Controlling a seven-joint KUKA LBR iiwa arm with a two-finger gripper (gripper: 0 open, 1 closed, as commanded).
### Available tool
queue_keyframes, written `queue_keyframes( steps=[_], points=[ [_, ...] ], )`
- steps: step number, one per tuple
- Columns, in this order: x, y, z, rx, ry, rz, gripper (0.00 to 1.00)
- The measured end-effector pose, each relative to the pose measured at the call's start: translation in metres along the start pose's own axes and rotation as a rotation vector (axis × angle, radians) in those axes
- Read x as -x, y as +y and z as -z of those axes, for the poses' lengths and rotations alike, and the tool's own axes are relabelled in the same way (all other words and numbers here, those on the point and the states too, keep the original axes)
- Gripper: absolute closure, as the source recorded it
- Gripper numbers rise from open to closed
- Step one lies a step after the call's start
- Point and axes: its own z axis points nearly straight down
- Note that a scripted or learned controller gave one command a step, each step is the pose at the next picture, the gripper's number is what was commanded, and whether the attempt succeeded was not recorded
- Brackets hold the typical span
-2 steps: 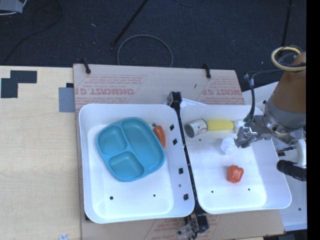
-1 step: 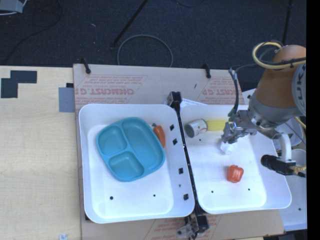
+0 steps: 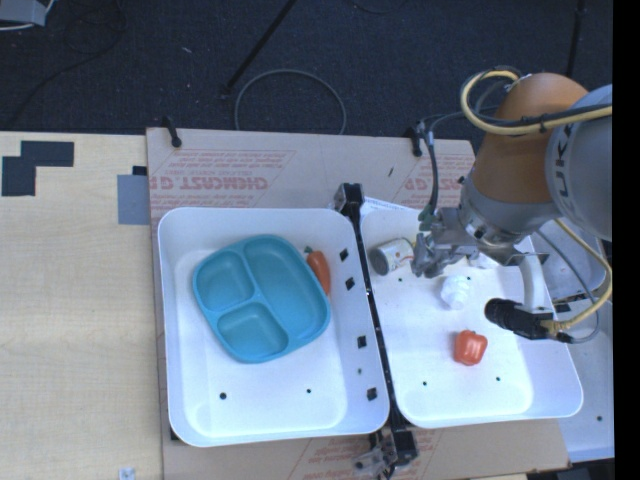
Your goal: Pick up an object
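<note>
Red pepper (image 3: 470, 347) (right bin (image 3: 500, 408))

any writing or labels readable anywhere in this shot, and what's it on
"UK": grey letters on the arm's housing at the right edge, cut off by the frame.
Red print on the cardboard sheet behind the bins: upside down and blurred, not reliably readable.
More red print on the cardboard's front edge: too blurred to read.

Bright even overhead light, white bins (image 3: 190, 268) glaring slightly, soft shadows, mild blur
</note>
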Motion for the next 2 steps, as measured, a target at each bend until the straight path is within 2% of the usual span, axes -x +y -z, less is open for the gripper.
queue_keyframes(
  steps=[1,2],
  points=[
    [-0.046,0.017,0.011,0.001,0.0,-0.001,1.0],
    [-0.093,0.041,0.002,0.0,-0.001,-0.002,1.0]
  ],
)
